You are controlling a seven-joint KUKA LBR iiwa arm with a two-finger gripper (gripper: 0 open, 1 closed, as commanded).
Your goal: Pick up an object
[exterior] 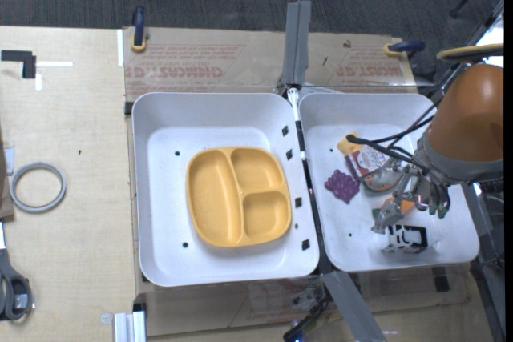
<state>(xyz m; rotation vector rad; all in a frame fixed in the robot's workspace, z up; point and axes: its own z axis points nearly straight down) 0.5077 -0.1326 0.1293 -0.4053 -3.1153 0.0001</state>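
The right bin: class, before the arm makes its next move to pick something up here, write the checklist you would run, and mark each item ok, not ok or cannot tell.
1. Tool is over the right bin, among the objects: ok.
2. Tool open or shut: cannot tell, cables and clutter blur it.
3. An object is already held: cannot tell.
4. A target lies apart from the rest: ok, the purple object sits alone on the bin floor.
5. Objects under the tool can be told apart: not ok, too jumbled.
6. Yellow divided plate in the left bin is out of the arm's way: ok.
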